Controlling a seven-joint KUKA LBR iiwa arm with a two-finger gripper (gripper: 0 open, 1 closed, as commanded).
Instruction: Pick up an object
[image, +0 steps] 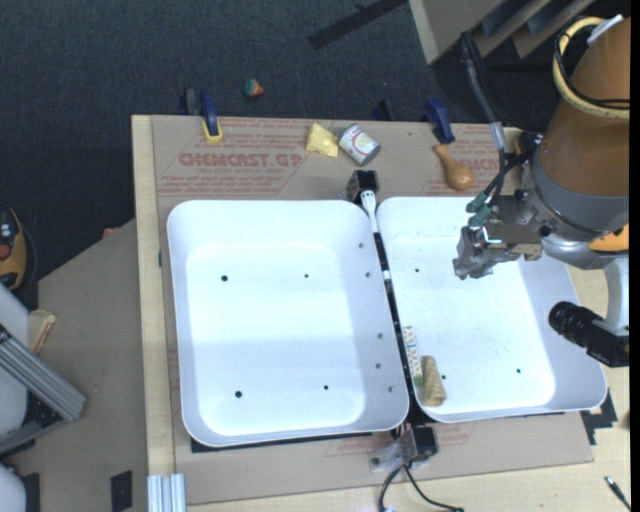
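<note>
pick not yet made, as far as the view shows; everything is left to do: descend, close, lift.

landmark: the black divider strip where the two bins meet.

nearest the camera, just right of the divider's near end, a small tan cork-like cylinder lies in the right shallow white plastic bin, against its near-left wall. beside it, touching the divider, a thin pale strip with coloured print. these look like the only pick candidates in the bins: count 2, both in the right bin.

left of the divider, the left shallow white plastic bin shows only small dark dots on its floor.

further back, right of the divider, the grey two-finger gripper hangs over the right bin's far half, well apart from the cork piece. nothing is visible between its fingers; whether they are spread or closed i cannot tell.

beyond the divider's far end, on the brown board: a yellow wedge-shaped piece, a small white-and-grey block, an orange-brown pear-shaped piece. count 3, outside the bins.

bins: 2. arms: 1.
</note>
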